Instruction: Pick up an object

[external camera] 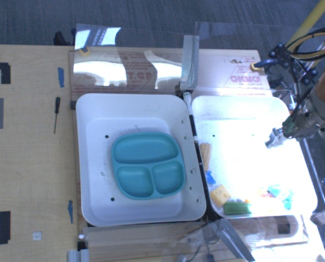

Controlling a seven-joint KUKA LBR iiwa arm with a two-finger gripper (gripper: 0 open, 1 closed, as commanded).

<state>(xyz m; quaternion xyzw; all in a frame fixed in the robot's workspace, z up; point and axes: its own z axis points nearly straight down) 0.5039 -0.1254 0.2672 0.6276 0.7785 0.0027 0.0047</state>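
I'm at the approach step, gripper [275, 138] over the right white bin [299, 162]; finger state: can't tell. Next: descend on the yellow sponge block [220, 194].

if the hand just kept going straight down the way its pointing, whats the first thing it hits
Probably the bare white floor of the right bin. The hand hangs over the bin's upper right part, apart from the small objects lying along the near edge. Depth is hard to judge from this slanted view.

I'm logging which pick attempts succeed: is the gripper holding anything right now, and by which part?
Nothing shows between its fingers. The gripper hangs over the right bin, apart from the yellow block and green piece near its front.
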